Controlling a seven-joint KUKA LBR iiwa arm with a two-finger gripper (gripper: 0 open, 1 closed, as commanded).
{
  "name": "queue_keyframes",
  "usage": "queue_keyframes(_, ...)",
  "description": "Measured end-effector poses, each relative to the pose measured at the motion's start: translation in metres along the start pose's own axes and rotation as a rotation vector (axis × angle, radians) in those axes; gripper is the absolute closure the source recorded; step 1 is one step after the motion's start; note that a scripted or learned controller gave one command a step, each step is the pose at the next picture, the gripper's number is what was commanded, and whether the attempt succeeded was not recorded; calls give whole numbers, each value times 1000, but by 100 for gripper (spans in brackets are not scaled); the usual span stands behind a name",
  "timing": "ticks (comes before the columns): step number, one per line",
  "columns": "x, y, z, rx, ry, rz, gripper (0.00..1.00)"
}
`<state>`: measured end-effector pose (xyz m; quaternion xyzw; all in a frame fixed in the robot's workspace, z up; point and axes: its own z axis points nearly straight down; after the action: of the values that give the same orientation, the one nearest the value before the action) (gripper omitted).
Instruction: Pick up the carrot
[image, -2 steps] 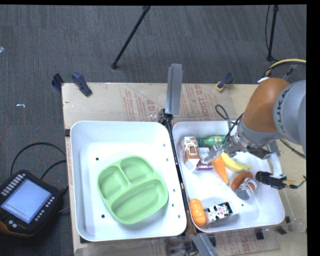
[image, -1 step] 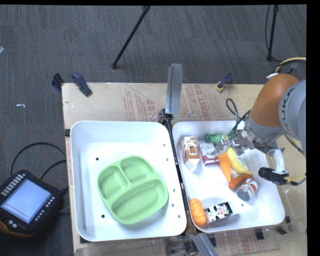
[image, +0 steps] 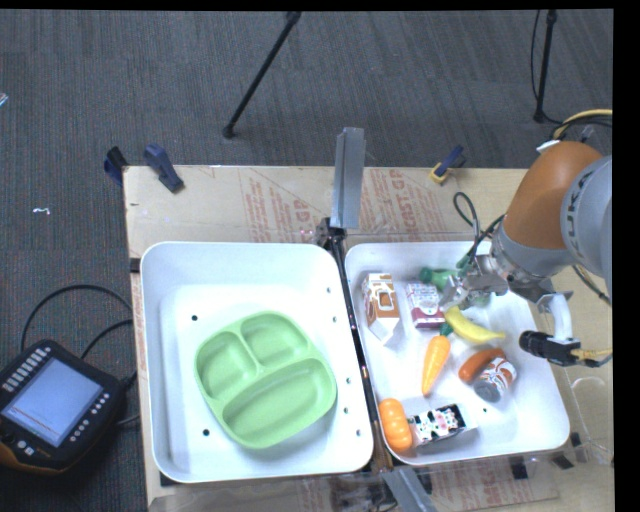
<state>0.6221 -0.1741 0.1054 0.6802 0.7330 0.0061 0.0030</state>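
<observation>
A: Carrot (image: 435, 363) — where is it lying?
B: In the right bin (image: 545, 425), near the middle, slanted with its thick end up by the banana (image: 472, 327) and its tip pointing down toward the orange fruit (image: 396, 424). It lies flat on the bin floor, free of the arm.

A: And the gripper (image: 468, 283)?
B: Above the upper part of the same bin, beside the banana and just right of a small pinkish carton (image: 425, 304). I cannot tell whether its jaws are apart or together; the wrist and cables blur that spot. Nothing shows between them.

A: What else sits in that bin?
B: A white-and-orange milk carton (image: 381, 301) at the left, a green thing (image: 435, 274) near the back, a red sausage-like piece (image: 479, 362) touching a small can (image: 495, 378), and a black-and-white spotted box (image: 438, 424) just beside the orange fruit.

A: The left bin (image: 170, 300)?
B: It holds a green divided plate (image: 265, 377). A handheld pendant (image: 50, 402) rests on the floor to the far left
</observation>
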Motion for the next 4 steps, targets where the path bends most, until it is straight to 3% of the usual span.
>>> queue_keyframes(1, 0, 0, 0, 0, 0, 0, 0)
queue_keyframes(2, 46, -65, -6, 17, 1, -333, 0)
queue_keyframes(3, 24, -109, 18, 18, 4, -487, 0)
queue_keyframes(4, 22, -110, 10, 19, 6, -480, 100)
